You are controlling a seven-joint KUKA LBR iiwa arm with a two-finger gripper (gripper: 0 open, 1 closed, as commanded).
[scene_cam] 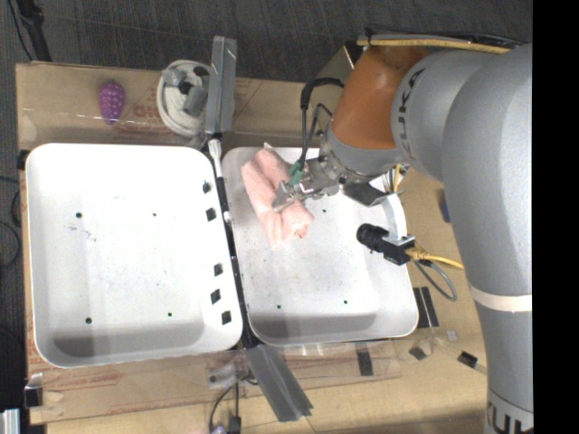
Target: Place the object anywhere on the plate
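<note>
While I watch from the overhead camera, the task looks unfinished: I can make out no plate on the bench, so I judge that the placing step is not yet done. The object, a soft pink cloth-like bundle [274, 202], lies inside the right bin [380, 306], in that bin's upper left part, close to the divider between the two bins. It stretches at a slant from near the bin's top edge down toward its middle.

The gripper [294, 191] sits right on top of the pink bundle, about at its middle. The metal fingertips appear to press into or pinch the fabric, but at this size I cannot tell whether they are spread or closed, or whether any cloth is truly between them.

The arm [470, 152] comes in from the far side of the right bin. Its orange band [375, 107] is above the bin's top edge, and the wrist bends down and across toward the bundle. A black cable fitting [384, 240] hangs over the bin's middle right.

The left bin [54, 242] lies beside the right bin. Beyond the left bin, on the cardboard, sit a small purple grape-like object [111, 100] and a white coiled item [184, 93].

What remains, as I judge it: secure the bundle, lift it, and find the plate.
</note>
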